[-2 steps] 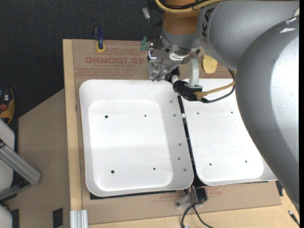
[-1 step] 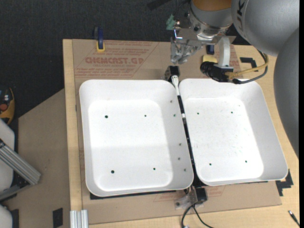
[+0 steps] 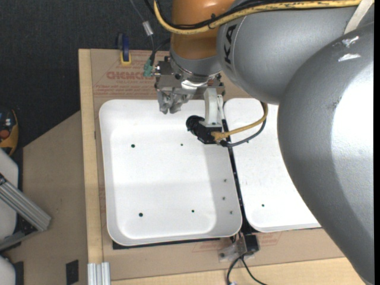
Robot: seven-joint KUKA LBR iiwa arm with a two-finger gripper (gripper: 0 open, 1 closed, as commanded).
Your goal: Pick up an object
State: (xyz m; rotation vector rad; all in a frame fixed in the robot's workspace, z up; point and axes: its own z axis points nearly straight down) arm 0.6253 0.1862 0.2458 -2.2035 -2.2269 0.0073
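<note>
White and bare of any visible object, the left bin [image 3: 166, 183] lies under the end effector [image 3: 170, 103] near its far edge, grip state unclear, so locating a target precedes descending.

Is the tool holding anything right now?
Cannot tell for sure. The tool sits over the far edge of the left bin, and nothing shows between or below its tips, but they are small and partly hidden.

Bins [image 3: 166, 218] — smooth white plastic; arm [image 3: 309, 58] — satin grey.
</note>
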